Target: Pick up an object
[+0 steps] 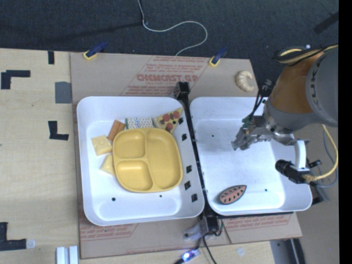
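My gripper [240, 142] hangs over the middle of the right bin [220, 120], reaching in from the right. A flat brown leaf-shaped object [232, 194] lies on the right bin's floor near its front edge, well below and slightly left of the gripper. In the left bin [91, 114] sits a yellow divided plate [147, 159]. Around the plate's far and left sides lie small food pieces: a pizza slice [169, 120], a brown cracker [115, 129] and pale yellow cheese-like pieces [101, 146].
A beige shell-like object [246, 80] lies on the cardboard beyond the right bin. A white cable [176, 29] loops across the dark floor at the back. A black divider [190, 147] with clips runs between the bins.
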`<action>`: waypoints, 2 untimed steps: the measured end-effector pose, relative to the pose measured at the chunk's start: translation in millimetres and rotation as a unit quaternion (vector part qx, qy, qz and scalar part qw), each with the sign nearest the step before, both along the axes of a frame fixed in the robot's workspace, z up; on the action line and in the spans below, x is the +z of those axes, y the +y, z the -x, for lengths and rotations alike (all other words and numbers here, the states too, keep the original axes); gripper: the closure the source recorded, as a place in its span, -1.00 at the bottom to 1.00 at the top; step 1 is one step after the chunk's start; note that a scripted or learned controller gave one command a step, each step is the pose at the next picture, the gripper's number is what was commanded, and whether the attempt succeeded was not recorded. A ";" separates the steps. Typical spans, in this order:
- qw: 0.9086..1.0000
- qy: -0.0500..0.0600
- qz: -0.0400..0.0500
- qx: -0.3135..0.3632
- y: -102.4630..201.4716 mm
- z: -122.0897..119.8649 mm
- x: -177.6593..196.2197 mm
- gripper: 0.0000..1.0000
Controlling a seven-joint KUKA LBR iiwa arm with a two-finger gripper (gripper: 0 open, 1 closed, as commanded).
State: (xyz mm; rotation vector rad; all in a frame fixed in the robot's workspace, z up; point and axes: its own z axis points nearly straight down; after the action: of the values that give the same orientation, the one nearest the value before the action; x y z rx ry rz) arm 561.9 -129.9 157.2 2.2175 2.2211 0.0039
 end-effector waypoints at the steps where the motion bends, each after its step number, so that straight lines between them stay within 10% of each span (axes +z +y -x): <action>1: 1.000 0.000 0.000 0.000 6.2 1.5 61.5 1.00; 2: 1.000 0.002 -0.001 0.000 7.1 1.2 67.2 1.00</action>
State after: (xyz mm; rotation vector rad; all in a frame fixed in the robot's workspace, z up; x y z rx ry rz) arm 560.7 -122.8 224.4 2.2201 2.2240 0.0003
